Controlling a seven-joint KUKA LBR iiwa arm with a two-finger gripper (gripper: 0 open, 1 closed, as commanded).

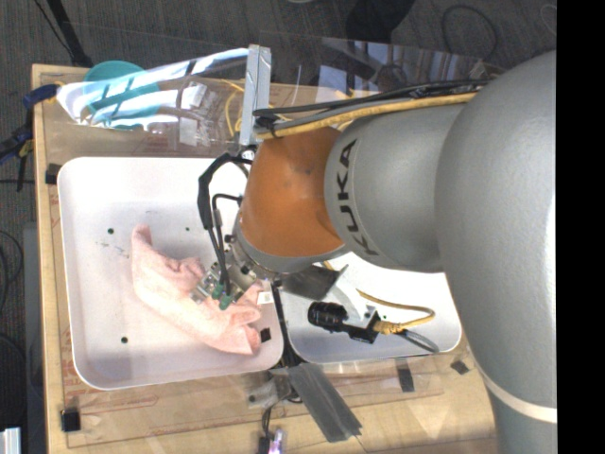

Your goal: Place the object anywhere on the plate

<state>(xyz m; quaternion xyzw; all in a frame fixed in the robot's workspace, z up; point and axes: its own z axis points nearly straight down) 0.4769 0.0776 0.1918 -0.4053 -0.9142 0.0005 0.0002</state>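
Note:
A crumpled pink cloth [175, 291] lies in the left white bin [95, 253], stretching from the bin's middle toward its lower right corner. My gripper [219, 293] is down on the right part of the cloth, touching its folds. The grey arm with its orange band [288, 201] reaches in from the right and hides most of the right bin [416, 343]. Whether the cloth is gripped is hidden by the gripper body.
A teal object [113, 72] and clear plastic wrapping [180, 102] lie on the bench behind the left bin. A black connector with a yellow cable [350, 322] hangs over the visible part of the right bin. The left bin's left half is bare floor.

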